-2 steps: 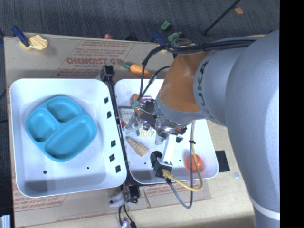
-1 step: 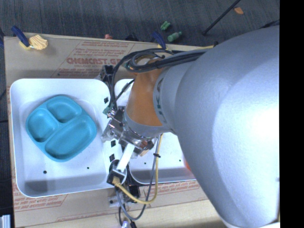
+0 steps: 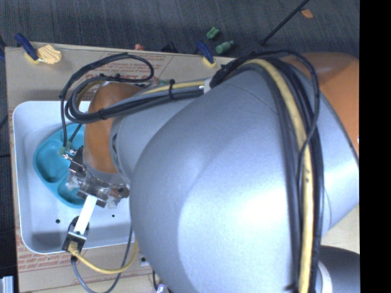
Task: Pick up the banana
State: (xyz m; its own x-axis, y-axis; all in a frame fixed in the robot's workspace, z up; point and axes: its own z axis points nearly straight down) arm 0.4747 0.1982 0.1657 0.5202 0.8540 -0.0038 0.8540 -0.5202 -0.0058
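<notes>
the arm (image 3: 244,182) hides most of the white bin (image 3: 24,163) and a blue object (image 3: 49,160).

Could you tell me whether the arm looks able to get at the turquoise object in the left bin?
Probably yes. The arm reaches over the left bin, its wrist end right beside the turquoise object, and nothing visible lies between them. The arm does hide part of that object, though.

The brown surface (image 3: 110,57) holds a white bin (image 3: 24,163), with a blue thing (image 3: 49,160) lying inside it.
</notes>
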